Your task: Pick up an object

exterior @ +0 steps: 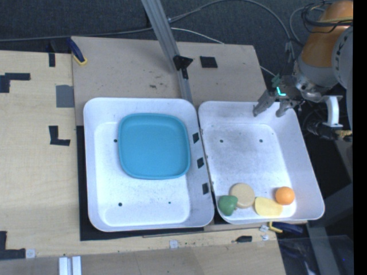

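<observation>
The bench (34,171) was a pale wooden surface with a second, slightly darker board (126,67) laid over its middle and far part. Two shallow white bins sat directly on it, side by side and touching along their inner rims: the left bin (97,171) toward the bench's centre, the right bin (298,153) at its right edge. A black mat (83,231) showed beneath the left bin's near left corner. Dark tape pieces (57,135) were scattered along the bench's left side, and a grey square (65,95) lay near them. A slanted metal post (166,39) rose from the far edge, between the bins.
</observation>
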`<state>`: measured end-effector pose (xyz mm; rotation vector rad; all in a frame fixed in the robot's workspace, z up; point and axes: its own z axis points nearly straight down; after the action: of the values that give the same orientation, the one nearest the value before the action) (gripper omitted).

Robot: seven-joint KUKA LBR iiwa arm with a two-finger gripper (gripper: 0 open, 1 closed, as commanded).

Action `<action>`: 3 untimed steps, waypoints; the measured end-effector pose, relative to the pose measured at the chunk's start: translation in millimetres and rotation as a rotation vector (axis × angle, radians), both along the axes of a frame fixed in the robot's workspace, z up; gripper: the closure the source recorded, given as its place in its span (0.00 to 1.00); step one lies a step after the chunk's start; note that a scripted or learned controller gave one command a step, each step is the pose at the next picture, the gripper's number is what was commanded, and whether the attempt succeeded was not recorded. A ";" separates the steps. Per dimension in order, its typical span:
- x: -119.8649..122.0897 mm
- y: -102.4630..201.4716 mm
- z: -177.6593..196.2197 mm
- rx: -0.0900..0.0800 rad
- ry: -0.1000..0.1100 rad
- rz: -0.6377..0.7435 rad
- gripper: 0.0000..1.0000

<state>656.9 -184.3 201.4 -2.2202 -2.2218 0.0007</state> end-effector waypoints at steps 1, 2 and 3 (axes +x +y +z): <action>0.1 0.0 0.2 0.000 0.000 0.000 0.00; 3.2 2.9 -42.2 0.000 0.001 0.000 0.00; 2.0 6.0 -83.9 0.000 0.001 0.001 0.00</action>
<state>658.9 -178.2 117.5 -2.2189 -2.2218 0.0023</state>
